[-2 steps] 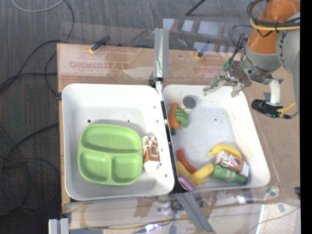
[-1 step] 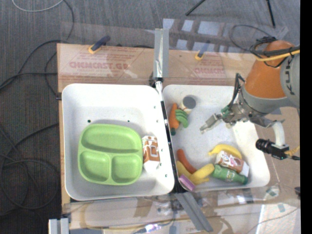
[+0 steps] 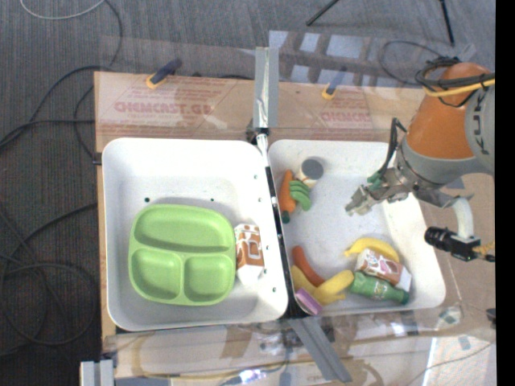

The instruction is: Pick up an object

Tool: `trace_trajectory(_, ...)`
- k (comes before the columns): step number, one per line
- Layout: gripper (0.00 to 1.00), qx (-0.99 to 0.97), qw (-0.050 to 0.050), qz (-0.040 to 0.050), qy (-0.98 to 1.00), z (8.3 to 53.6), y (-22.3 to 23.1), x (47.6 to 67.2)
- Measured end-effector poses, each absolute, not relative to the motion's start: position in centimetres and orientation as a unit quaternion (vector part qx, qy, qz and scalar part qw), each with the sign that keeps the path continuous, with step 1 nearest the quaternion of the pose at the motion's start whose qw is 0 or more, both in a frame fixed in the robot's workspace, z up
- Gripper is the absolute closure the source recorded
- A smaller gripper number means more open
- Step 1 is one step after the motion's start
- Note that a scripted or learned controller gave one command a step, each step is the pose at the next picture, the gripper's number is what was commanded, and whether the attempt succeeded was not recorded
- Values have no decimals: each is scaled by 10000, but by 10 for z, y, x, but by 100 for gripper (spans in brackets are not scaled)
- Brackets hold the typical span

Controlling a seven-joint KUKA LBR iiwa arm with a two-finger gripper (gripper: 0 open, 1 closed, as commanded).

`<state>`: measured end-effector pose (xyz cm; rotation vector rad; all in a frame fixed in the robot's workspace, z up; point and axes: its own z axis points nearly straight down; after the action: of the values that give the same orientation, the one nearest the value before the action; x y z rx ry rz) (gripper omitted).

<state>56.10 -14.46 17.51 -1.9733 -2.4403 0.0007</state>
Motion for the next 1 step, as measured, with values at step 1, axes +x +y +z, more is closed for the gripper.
trace_trajectory(1, 100, -6014, -7, 0, -7990, 253, -158, 610)
